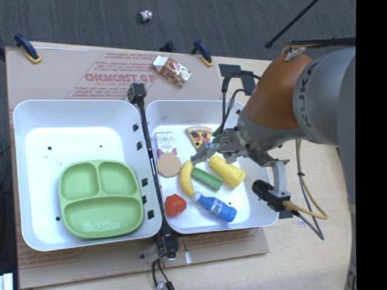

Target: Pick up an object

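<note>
Arm: grey KUKA arm [314, 95] with the orange band comes in from the right and hangs over the right bin [242, 222].
Jaws: the gripper [205, 151] sits low among the toys, between the pizza slice [198, 136] and the yellow bottle [227, 170]; honestly can't tell if the jaws are open or closed (too much clutter around the tips).
Right bin: banana [186, 177], green block [207, 178] just beside it, red tomato-looking thing [175, 205], blue bottle [216, 207], tan round cookie [169, 165], small pink-and-white packet [164, 142].
Left bin: the left bin [36, 125] carries a green divided plate [101, 198].
Tabletop: a small carton [172, 70] lies on the cardboard behind the bins.
</note>
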You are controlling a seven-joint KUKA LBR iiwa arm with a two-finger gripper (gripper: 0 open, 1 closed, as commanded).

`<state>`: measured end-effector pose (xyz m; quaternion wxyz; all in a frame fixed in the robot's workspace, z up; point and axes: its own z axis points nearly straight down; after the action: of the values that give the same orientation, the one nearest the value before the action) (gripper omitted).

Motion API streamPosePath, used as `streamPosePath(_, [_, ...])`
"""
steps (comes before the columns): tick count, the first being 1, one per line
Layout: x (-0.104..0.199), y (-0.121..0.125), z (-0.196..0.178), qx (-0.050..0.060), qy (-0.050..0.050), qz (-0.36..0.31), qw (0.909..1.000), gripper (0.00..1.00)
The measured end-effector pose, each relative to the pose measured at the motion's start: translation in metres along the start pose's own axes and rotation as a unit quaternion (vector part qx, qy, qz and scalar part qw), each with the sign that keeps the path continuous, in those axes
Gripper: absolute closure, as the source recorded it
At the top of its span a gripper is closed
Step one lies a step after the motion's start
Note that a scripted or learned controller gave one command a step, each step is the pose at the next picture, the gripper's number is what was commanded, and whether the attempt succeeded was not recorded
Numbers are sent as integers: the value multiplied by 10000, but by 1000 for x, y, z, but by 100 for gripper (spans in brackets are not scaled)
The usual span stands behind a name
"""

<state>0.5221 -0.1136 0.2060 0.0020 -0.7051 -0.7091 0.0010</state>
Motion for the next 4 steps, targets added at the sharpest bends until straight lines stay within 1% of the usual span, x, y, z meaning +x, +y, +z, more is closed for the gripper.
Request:
streamPosePath(1, [4,-26,115,5,-1,-6,10000,0])
streamPosePath(2, [4,-25,105,9,-3,-35,10000,100])
streamPosePath(3, [4,-26,105,7,-4,-35,10000,0])
streamPosePath(4, [4,-25,95,11,-7,-63,10000,100])
